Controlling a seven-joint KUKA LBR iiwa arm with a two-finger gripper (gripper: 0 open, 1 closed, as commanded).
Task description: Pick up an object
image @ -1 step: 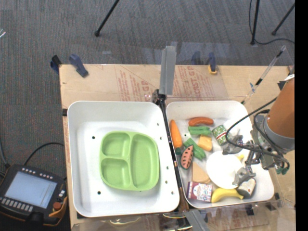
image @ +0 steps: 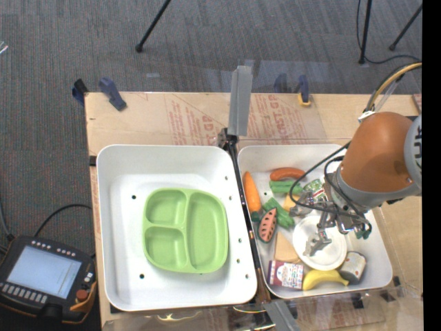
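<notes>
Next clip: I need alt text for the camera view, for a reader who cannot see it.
A grey arm with an orange band lowers its pincer over a white plate in the right bin, amid toy food: a carrot, watermelon slice and banana. The left bin holds a green divided tray.

Grey arm (image: 375, 161) reaching in from the right, wrist bent down, gripper (image: 318, 242) fingers seemingly parted
</notes>
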